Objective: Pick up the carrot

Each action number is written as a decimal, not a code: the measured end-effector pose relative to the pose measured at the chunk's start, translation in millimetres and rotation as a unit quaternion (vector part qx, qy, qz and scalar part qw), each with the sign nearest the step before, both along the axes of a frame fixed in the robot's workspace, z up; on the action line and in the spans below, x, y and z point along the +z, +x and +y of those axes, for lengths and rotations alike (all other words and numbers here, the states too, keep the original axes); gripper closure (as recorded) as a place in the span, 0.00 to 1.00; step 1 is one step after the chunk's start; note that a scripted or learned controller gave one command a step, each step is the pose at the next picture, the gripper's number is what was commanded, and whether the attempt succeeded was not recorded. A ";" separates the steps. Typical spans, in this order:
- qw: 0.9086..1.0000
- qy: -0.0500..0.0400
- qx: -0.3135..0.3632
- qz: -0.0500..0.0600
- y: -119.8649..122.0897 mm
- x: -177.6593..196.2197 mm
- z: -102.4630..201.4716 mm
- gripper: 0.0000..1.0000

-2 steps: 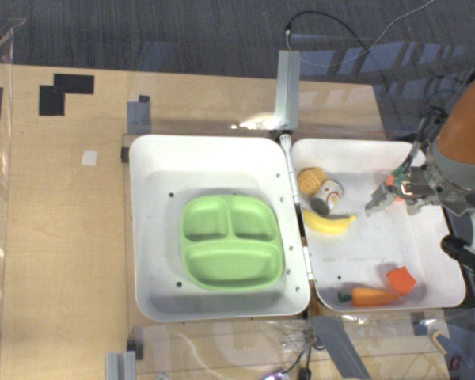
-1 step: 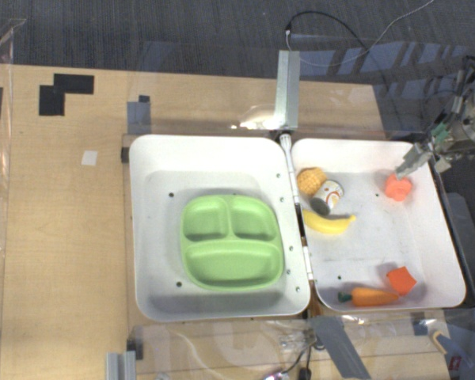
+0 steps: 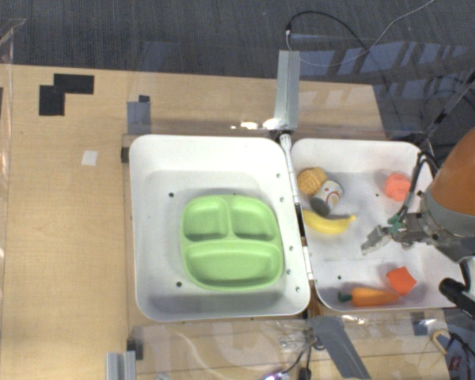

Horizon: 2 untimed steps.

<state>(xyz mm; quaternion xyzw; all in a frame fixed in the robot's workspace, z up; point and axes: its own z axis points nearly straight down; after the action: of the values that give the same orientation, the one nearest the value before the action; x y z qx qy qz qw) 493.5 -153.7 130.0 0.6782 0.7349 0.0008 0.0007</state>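
Carrot: we see the carrot [image 3: 370, 296] lying flat by the near edge of the right bin [image 3: 356, 153], an orange block [image 3: 401, 280] just beside it.
Pincer: our pincer [image 3: 378, 239] hangs above the bin's middle, fingers spread apart, grasping nothing, well apart from the carrot.
Neighbours: a banana [image 3: 328, 223] lies near the bin's left edge.
Left bin: the left bin [image 3: 146, 236] carries a green divided tray [image 3: 232, 241].
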 end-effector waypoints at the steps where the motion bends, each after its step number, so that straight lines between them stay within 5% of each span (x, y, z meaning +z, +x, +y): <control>1: 0.999 -0.001 0.035 -0.003 22.8 270.1 34.8 0.00; 2: 0.998 -0.001 0.065 -0.001 81.3 173.4 -39.1 0.00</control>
<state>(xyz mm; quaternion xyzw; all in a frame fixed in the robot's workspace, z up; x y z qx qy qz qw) 574.8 -192.8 303.5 0.6287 0.7777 0.0008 0.0021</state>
